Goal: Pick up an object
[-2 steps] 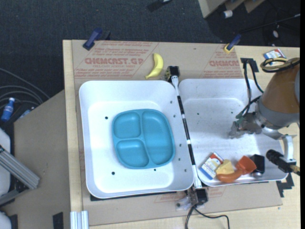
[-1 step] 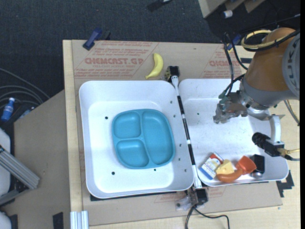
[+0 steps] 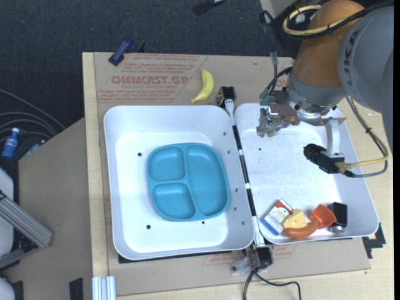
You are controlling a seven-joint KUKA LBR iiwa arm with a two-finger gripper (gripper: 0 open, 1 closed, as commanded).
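Arm [image 3: 350,49] cut off at frame's upper right; gripper [image 3: 270,122] fingers too small/blurred to read.

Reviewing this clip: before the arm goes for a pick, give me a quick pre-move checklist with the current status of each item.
1. Targets present: ok. A cluster of small objects lies in the near corner of the right bin.
2. Gripper free of load: cannot tell; it sits at the bin's far side, too small to judge.
3. Gripper over a target: not ok. It is at the far end, the objects at the near end.
4. Path along the bin floor: ok, bare white between gripper and cluster.
5. Objects separated for a clean grasp: not ok; they touch and overlap.
6. Left bin: blue divided tray lies flat, apart from the arm.
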